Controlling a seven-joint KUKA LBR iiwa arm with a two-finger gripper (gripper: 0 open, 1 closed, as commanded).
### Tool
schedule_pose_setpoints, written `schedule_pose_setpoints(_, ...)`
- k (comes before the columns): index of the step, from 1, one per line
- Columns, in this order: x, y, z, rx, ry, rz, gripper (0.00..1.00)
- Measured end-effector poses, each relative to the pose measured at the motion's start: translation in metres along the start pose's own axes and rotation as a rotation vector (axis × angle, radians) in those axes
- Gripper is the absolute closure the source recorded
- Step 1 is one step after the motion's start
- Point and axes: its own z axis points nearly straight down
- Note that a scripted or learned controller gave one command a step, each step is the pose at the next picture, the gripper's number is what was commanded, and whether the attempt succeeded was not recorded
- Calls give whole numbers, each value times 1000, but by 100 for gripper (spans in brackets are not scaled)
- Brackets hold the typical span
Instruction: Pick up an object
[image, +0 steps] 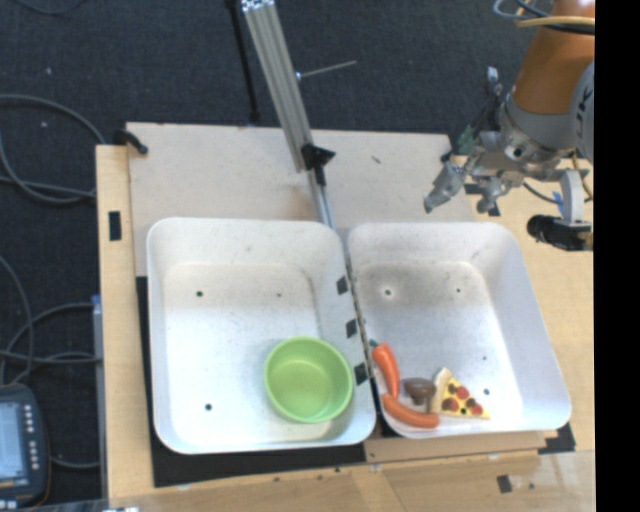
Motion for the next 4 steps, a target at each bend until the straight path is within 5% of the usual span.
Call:
schedule_pose_setpoints(1,-1,0,0,0,-2,0,0)
schedule_pose_setpoints(4,5,-3,176,5,-2,1,0)
